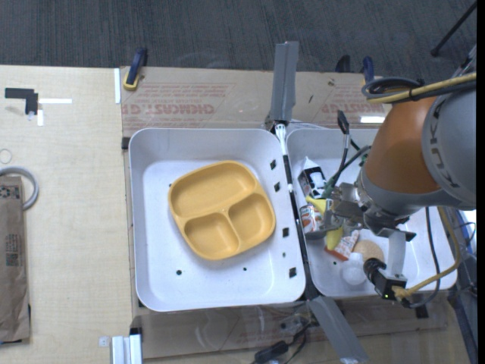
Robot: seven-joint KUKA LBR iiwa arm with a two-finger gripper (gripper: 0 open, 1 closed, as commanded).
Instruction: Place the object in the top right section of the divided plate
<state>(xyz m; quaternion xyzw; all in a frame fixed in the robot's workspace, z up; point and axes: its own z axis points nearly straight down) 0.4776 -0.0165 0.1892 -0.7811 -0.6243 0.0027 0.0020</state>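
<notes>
Pale wood desk point(61, 279) spread under everything, dark carpet beyond its far edge. Two shallow white bins side by side: left bin point(151, 279) holding a yellow divided plate point(221, 209), right bin point(322, 279) crowded with small items. Grey arm point(447, 150) with orange band point(405, 142) reaching in from the right, hanging over the right bin and hiding much of it. Cardboard sheet point(204, 101) with red print lying behind the bins, blue clamps point(136, 67) at its far edge. Brown paper bag point(14, 256) flat at the desk's left edge. Plate sitting tilted near the middle of the left bin, one large section toward the far side and two smaller ones toward the near side, all three bare. Tool point(327, 212) low at the left side of the right bin, just beside the divider between the bins; cannot tell how far apart it stands or whether anything is in it. Clustered around the tool: a small red-labelled can point(308, 218) against the bin's left wall, a dark packet with white print point(311, 180) farther back, a yellow piece point(333, 239) on the near side, a red-and-white packet point(348, 244) touching it, a tan round thing point(369, 249) and a white round thing point(353, 273) nearer still. Objects for the task all in the right bin, well apart from the plate.
</notes>
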